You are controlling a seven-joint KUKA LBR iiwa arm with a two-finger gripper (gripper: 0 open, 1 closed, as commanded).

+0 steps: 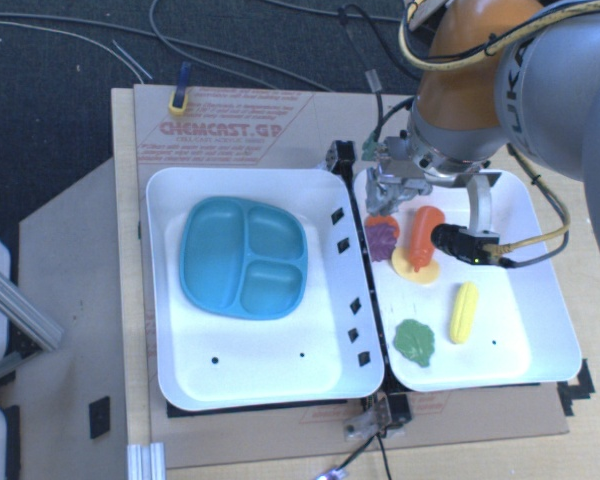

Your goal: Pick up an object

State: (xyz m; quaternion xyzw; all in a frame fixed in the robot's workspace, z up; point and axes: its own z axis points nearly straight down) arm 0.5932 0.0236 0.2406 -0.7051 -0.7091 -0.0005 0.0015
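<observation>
Purple toy (382,236) is lying at the left wall of the right bin (540,353), directly beneath the jaws, whose state I cannot tell. An orange carrot (422,236) is resting just beside it, with a yellow corn (464,312) and green broccoli (414,341) lying nearer the front. A blue divided plate (244,258) is sitting in the left bin (170,298).

You're looking at a robotics lab bench — not a home or kitchen. A grey industrial arm (540,68) with an orange band reaches in from 2 o'clock over two shallow white bins (170,268) set on a wooden board (240,118) stencilled with a supplier's name. Loose cables (230,8) trail across dark carpet at 11 o'clock — and the food items are plastic toys (463,311).
</observation>
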